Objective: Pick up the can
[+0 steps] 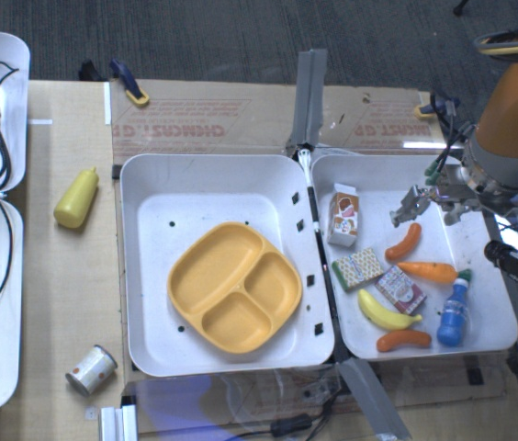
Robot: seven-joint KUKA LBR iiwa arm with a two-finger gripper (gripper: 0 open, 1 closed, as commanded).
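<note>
The can (91, 368) is small and silver with a red mark. It lies on its side on the wooden bench, outside both bins, just off the left bin's (140, 246) front-left corner. My gripper (410, 207) hangs over the back half of the right bin (502, 333), above an orange sausage (403, 241) and far to the right of the can. Nothing is seen held in it.
A yellow divided plate (234, 287) lies in the left bin. The right bin holds a small carton (343, 216), a carrot (427, 270), two small boxes, a banana (386, 310), a second sausage (403, 340) and a blue bottle (454, 312). A yellow squeeze bottle (76, 198) lies on the bench at left.
</note>
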